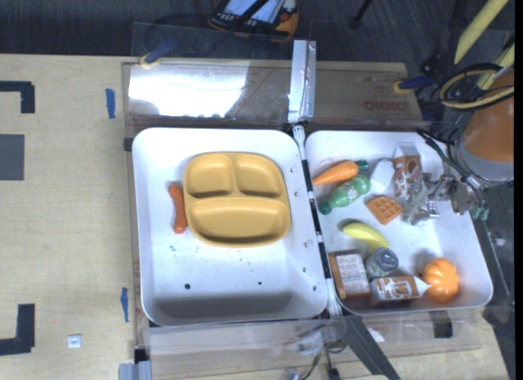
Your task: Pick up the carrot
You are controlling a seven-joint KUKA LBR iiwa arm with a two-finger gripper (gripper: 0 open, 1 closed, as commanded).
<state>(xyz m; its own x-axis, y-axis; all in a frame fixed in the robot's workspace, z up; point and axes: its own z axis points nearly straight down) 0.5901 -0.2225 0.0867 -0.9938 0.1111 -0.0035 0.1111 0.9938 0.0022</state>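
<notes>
Orange and tapering to a green top, the carrot [337,173] lies at the upper left of the right bin [478,288], untouched. The gripper [431,198] hangs low at the bin's right side, well apart from it; whether it is spread or pressed together I cannot tell. The step looks like the approach: next it likely must travel left. A waffle [382,209] and a green bottle [344,195] crowd the path, the bottle just beside the carrot. A banana [364,234] lies lower
</notes>
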